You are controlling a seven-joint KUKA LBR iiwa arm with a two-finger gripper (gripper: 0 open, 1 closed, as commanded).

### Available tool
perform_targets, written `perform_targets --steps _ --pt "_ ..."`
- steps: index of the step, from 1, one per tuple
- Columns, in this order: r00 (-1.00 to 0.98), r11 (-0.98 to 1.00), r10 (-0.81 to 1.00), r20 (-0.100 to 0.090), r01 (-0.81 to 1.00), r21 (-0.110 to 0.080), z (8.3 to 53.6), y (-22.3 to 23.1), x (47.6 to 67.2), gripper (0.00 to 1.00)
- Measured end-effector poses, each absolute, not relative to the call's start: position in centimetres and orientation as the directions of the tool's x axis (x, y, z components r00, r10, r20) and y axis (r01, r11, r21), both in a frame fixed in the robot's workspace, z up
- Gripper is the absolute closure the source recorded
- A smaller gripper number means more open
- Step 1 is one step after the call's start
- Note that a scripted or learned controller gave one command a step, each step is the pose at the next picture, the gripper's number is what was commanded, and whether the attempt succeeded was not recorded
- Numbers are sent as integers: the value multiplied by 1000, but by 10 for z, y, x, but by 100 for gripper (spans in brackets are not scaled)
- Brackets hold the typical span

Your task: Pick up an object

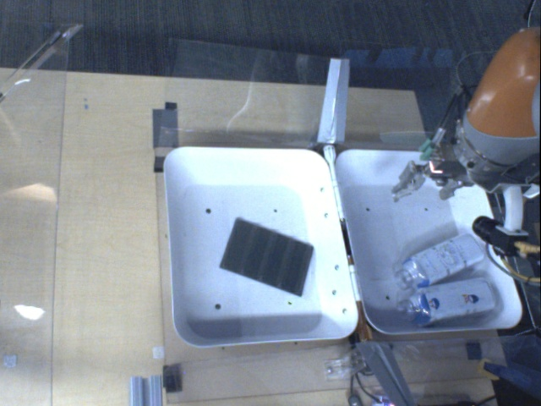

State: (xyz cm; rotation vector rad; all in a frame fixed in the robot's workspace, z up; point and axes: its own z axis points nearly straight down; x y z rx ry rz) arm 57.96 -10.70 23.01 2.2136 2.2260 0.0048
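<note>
Hovering hand (pixel 425 172) over right bin (pixel 372 227), grip state unclear, two bottles (pixel 444 260), labels unreadable

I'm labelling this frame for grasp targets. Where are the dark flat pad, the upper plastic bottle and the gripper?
dark flat pad (pixel 267 256), camera view, middle of its top face
upper plastic bottle (pixel 444 259), camera view, its clear body
gripper (pixel 411 178), camera view, between its fingertips

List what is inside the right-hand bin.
The right bin holds two clear plastic bottles lying on their sides near its front right corner: one behind, one with a blue cap in front. The gripper hangs over the bin's rear, hiding some floor.
</note>
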Motion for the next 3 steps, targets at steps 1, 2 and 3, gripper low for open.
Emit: perform_targets --steps 1,2,3 --pt "-187 187 982 0 982 3 120 -121 531 0" --pt "-280 280 960 -5 959 43 96 -152 504 0" --pt "-303 303 953 -8 953 23 91 -94 495 0"
